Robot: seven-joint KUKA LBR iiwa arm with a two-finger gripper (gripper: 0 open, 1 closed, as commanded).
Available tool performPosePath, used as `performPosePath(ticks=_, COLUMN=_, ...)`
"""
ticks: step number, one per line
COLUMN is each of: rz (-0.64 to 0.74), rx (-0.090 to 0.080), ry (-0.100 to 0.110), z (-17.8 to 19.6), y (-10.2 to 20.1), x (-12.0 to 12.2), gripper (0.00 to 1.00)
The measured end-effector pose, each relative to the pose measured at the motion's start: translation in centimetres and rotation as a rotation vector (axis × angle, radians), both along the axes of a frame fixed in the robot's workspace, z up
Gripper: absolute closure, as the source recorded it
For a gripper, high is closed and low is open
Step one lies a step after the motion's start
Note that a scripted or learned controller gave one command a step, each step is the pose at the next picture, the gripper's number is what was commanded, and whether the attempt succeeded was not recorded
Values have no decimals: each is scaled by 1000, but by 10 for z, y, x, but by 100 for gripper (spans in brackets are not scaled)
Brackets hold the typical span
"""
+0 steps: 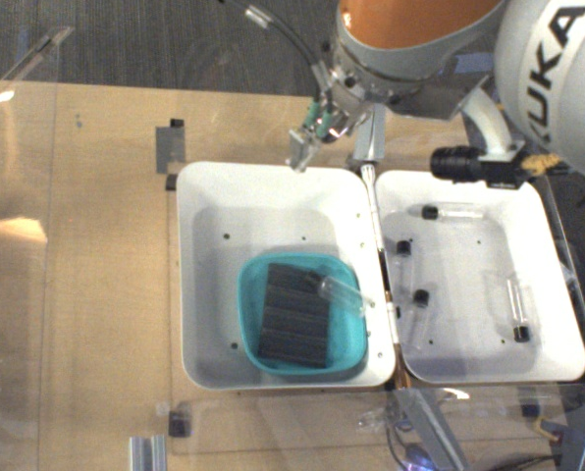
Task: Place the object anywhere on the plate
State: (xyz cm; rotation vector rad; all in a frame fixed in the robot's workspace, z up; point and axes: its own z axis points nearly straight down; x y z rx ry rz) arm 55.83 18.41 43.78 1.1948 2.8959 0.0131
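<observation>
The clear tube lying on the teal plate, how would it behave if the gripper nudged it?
The clear tube looks round and smooth, so it would probably roll or slip. It rests partly on the dark ridged block, which may catch it. It looks light.

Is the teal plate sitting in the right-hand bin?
No, the teal plate sits in the left bin, with a dark ridged block lying on it.
</observation>
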Motion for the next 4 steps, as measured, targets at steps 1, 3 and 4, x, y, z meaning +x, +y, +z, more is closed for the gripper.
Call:
performPosePath(ticks=1, rz=20, rx=-2, ry=-1, z=0, y=-80, x=-56, gripper=100)
performPosePath(ticks=3, rz=-49, rx=-5, ry=-2, z=0, y=-233, x=-70, gripper=100)
performPosePath(ticks=4, rz=-91, rx=-2, ry=2, z=-42, y=-156, x=-15, gripper=100)
